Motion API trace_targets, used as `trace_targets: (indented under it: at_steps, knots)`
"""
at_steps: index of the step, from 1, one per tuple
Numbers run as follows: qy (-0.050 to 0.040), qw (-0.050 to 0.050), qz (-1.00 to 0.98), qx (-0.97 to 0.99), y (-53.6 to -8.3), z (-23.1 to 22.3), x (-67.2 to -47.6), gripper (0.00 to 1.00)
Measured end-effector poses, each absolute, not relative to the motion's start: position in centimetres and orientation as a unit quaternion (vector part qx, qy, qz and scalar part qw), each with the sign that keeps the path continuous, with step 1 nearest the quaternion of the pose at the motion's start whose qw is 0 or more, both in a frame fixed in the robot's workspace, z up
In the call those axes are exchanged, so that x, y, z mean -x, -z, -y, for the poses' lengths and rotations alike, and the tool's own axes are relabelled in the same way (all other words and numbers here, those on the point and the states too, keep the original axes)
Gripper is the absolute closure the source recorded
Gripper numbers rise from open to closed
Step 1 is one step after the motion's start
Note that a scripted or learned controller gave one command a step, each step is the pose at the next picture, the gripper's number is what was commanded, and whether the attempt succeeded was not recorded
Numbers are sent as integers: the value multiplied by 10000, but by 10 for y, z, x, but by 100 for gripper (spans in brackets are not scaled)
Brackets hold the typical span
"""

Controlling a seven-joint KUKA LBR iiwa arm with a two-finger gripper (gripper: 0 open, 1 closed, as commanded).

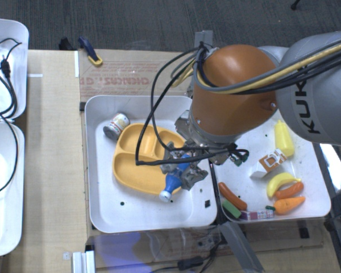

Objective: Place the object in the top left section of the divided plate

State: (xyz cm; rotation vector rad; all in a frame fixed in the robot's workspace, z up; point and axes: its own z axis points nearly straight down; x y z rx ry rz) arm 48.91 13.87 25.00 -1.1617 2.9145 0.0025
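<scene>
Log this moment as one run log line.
stage: over plate | pincer: at blue bottle | bottle: on yellow divided plate lower right rim | top left section: no bottle | can: beside plate

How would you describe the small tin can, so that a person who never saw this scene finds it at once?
Start at the left white bin, which holds a yellow divided plate. Go to the plate's upper left edge: the tin can lies there on its side on the bin floor, touching or almost touching the rim. It is the one silvery thing with a pale label, unlike the blue bottle at the plate's lower right.
</scene>
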Motion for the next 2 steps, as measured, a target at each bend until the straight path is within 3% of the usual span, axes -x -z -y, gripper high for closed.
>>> trace_targets:
  at_steps: [1, 2]
  knots:
    - [-7, 11, -8394, 5435, -242, -115, -488, 100]
    - [-6, 4, -8166, 5772, -248, -92, -479, 100]
